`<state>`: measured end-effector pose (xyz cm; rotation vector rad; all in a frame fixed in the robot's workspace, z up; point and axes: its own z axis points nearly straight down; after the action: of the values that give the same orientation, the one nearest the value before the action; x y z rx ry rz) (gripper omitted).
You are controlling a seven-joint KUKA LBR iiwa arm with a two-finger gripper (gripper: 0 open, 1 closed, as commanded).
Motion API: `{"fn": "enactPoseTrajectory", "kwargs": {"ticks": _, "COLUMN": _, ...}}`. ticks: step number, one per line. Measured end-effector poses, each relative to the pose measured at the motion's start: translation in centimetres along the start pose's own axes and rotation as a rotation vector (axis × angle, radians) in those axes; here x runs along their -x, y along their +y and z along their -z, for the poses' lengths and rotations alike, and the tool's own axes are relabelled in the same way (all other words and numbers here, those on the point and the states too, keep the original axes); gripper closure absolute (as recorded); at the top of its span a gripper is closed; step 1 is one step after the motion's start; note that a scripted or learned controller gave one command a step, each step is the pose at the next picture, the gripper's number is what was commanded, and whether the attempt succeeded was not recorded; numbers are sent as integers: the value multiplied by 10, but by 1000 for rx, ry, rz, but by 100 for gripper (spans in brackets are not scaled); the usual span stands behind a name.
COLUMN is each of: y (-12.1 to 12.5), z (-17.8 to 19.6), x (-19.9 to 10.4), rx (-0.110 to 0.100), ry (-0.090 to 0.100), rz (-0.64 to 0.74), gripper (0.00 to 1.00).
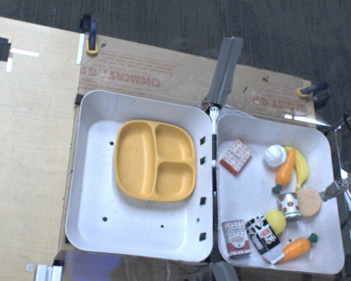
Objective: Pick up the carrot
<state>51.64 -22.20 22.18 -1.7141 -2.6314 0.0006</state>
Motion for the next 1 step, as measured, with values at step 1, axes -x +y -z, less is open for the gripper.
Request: {"fn": "enactPoseTrajectory", "kwargs": {"ticks": 1, "y": 2, "z": -10, "x": 0, "rx": 1, "ry": 0, "rz": 282, "gripper": 100}}
